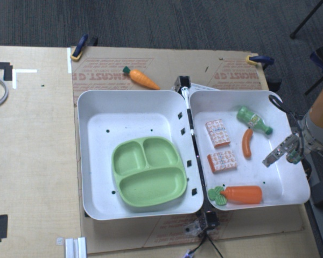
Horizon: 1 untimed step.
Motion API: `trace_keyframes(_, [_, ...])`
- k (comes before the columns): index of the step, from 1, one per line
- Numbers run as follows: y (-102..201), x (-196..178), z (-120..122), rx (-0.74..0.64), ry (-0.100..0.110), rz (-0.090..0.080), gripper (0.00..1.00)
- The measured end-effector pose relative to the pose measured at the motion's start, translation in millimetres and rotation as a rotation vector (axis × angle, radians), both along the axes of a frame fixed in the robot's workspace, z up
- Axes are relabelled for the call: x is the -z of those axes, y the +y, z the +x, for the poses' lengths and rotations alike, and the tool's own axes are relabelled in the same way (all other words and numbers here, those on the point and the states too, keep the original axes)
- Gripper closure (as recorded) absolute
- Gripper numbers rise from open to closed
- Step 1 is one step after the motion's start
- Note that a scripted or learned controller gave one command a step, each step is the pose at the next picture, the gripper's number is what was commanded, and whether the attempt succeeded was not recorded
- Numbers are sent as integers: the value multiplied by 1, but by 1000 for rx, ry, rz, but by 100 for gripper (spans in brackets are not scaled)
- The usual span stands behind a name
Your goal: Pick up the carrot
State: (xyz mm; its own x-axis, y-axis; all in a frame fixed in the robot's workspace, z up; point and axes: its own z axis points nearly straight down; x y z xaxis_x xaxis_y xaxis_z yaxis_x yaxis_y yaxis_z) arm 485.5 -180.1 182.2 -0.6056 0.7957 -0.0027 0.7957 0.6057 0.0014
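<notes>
Best to swing the open, empty gripper [280,156] left over the carrot [242,194] in the right bin [290,198], straddling its thick middle.

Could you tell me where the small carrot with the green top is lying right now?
The small carrot lies outside both bins on the cardboard, just behind the left bin's back rim.

Pale wooden table [32,160] w/ brown cardboard sheet [167,69] on top; two shallow white plastic bins [97,104] side by side, small orange carrot [141,78] behind left bin.
</notes>
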Motion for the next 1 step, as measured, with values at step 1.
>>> trace_keyframes(1, [-28, -75, -7, -101, -1, -1, 100])
